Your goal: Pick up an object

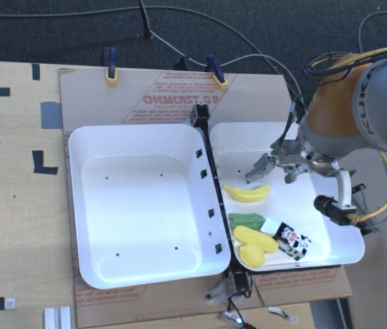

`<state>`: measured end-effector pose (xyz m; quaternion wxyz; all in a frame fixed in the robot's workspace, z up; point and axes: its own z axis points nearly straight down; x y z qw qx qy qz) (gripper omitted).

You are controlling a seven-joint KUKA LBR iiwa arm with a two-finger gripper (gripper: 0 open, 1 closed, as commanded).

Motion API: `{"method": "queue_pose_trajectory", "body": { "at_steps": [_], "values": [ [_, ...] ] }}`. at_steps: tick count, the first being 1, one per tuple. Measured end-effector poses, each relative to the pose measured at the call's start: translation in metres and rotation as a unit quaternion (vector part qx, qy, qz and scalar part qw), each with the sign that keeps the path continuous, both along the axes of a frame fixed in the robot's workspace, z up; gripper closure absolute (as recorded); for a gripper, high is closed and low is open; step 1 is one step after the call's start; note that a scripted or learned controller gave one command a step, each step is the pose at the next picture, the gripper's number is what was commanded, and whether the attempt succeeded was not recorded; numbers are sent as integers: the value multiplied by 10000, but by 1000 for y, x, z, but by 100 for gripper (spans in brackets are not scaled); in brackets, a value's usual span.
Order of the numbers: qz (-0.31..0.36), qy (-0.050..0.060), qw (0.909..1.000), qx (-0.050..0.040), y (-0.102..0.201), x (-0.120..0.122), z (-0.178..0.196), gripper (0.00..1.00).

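camera view: curved smooth yellow banana (248,193)

Arm (357,108) cut off at right edge; upper links out of frame. Arm body covers far right corner of right bin (275,132). Green item (246,220) partly under yellow corn cob (256,238); identity unclear. Print on black-and-white packet (292,240) too small to read. Bench (15,184) runs off left and bottom edges.

Two white bins (83,184) — four items in the right one: banana (248,193), green piece (246,220), corn cob (255,238), black-and-white pack (290,240).
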<state>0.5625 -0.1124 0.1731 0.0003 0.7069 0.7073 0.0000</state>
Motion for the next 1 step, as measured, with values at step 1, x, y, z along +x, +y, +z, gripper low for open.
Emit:
{"method": "queue_pose_trajectory", "body": {
  "at_steps": [1],
  "values": [
    [-193, 1, 9998, 5, 43, 2, 12, 0]
  ]
}}
